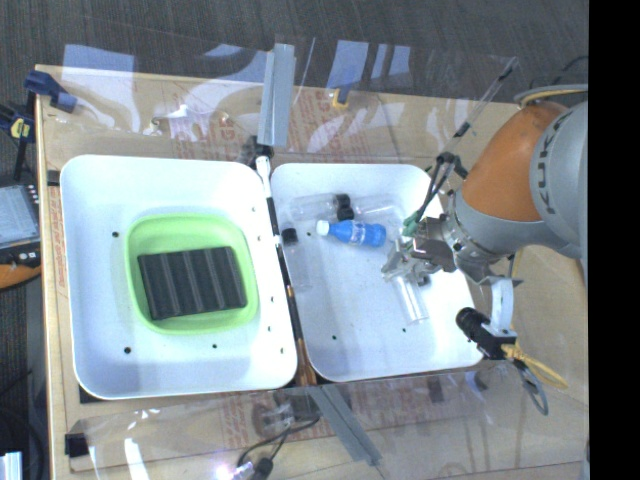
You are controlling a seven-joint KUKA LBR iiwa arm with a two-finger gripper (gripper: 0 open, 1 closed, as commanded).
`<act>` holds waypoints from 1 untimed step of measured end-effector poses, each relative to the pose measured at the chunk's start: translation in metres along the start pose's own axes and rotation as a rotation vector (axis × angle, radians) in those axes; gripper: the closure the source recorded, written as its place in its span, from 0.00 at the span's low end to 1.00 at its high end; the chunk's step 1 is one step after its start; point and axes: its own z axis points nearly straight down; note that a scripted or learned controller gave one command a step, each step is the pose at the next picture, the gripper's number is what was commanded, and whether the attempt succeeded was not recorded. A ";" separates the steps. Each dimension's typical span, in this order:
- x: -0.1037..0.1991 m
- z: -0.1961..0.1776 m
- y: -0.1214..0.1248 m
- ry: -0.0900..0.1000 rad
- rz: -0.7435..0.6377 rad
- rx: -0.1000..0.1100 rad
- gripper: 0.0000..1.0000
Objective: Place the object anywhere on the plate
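because the arm comes in from the right side of the bench, its grey and orange bulk hangs over the right bin and hides that bin's far right edge. the left bin sits just beside it, the two touching along a shared rim, and it carries the green plate, which lies near the middle so a drop from above has room on every side. a dark ribbed block already lies on the plate, covering much of its centre and leaving the green border bare.

the things to be picked are in the right bin, well apart from the plate: a blue bottle with a white cap lies on its side near the bin's upper middle, and a clear bottle with a black cap lies just above it, close enough that the two may touch. a small black cap rests by the bin's left wall.

the gripper hangs low over the right bin, to the right of the blue bottle, with a clear tube-like piece below it. whether its pincer is wide, narrow or closed on anything cannot be told from this slant. judging by its position, the pick is not finished, and nothing is on its way to the plate.
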 end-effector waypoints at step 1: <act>0.000 0.000 0.000 0.000 0.000 0.000 0.00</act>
